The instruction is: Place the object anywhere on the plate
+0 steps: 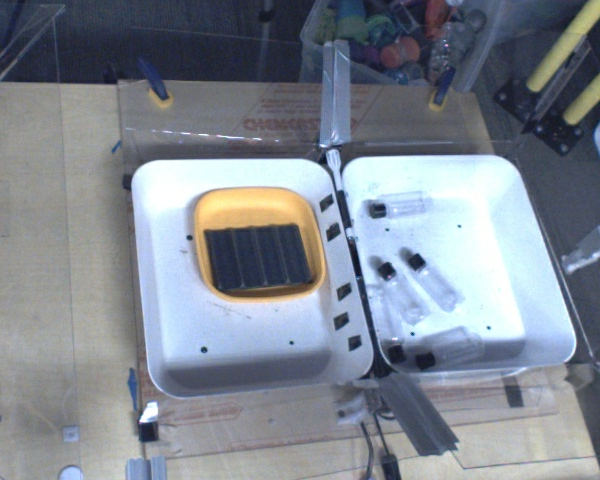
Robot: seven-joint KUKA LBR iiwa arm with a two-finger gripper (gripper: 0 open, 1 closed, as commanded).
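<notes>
Item under inspection: a dark, ribbed, rectangular slab. It is lying flat inside the yellow, rounded-square plastic plate, and the plate is sitting in the left shallow white bin. The slab is resting squarely in the plate's well, with yellow rim showing on all four sides. On this evidence the placement is judged to be already made.

The right shallow white bin is holding several clear vials with black caps. One is lying near the bin's far wall, two are lying close together mid-bin, and one is lying against the near wall. All are sitting well apart from the plate, across the dark tabbed divider.

Risks from here:
- If the program is sending the arm back over the left bin, a low pass could be catching the plate rim and dragging the plate, or nudging the slab up onto the rim.
- A fresh grasp attempt on the slab could be lifting it off the plate and undoing the result.
- If a vial is the intended item instead, its round, slick body is likely to be rolling or slipping out of a pinch.

Whether the gripper is open, closed or holding anything cannot be told, so the slab's position relative to it cannot be stated. Nothing is touching the slab from above.
</notes>
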